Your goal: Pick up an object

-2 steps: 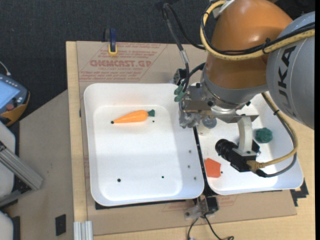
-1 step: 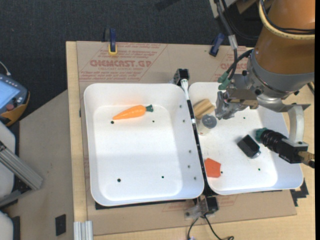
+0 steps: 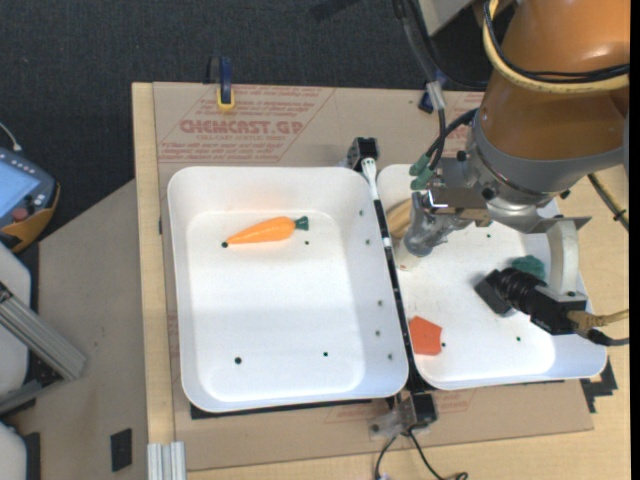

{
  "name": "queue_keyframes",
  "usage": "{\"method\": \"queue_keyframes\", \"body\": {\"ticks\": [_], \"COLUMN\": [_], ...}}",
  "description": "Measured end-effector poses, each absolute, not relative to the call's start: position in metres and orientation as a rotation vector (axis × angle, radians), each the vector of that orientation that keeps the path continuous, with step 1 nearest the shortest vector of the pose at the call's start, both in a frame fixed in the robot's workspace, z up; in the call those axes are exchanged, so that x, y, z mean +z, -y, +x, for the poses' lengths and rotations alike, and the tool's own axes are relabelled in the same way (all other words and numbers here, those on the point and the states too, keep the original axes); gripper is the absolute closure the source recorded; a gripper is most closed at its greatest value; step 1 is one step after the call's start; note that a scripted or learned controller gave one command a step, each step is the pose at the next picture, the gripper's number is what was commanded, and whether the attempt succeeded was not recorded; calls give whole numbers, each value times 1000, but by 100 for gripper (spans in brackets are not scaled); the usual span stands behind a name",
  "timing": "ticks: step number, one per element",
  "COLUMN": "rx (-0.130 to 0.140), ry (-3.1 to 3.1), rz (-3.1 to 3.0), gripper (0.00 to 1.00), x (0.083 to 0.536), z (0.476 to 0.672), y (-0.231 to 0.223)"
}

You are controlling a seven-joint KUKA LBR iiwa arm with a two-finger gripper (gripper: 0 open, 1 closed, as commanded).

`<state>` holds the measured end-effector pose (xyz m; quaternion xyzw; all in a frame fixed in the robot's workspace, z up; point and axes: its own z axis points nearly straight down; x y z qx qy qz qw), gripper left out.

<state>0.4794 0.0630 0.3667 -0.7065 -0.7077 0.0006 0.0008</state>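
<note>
The gripper (image 3: 415,249) is low in the right bin (image 3: 500,370), at that bin's upper-left part, just beside the wall that it shares with the left bin (image 3: 280,370). Its tip is at or very near the white floor; I cannot tell whether it touches. The wrist body hides the tip from above, so I cannot tell whether the claw is spread or pressed together, and nothing can be seen held in it. A tan object (image 3: 398,217) lies just beside the gripper, on its left, against the shared wall; whether the 2 touch is unclear.

The arm (image 3: 560,68) reaches in from the upper right, with its orange band high over the right bin and the grey wrist pointing down and slightly left towards the gripper.

1 orange-red block (image 3: 426,336) lies in the lower-left part of the right bin, well apart from the gripper. 1 small teal object (image 3: 529,266) lies nearer the bin's right side. 1 orange carrot (image 3: 263,231) with a green top lies in the upper part of the left bin, its green end towards the shared wall.
</note>
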Motion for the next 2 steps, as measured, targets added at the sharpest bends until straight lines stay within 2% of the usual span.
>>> {"method": "queue_keyframes", "body": {"ticks": [1, 2], "rx": [-22, 12], "ry": [2232, 2222], "rz": [-2223, -2213], "gripper": [100, 100], "x": [482, 399], "z": [498, 478], "y": [-94, -131]}}
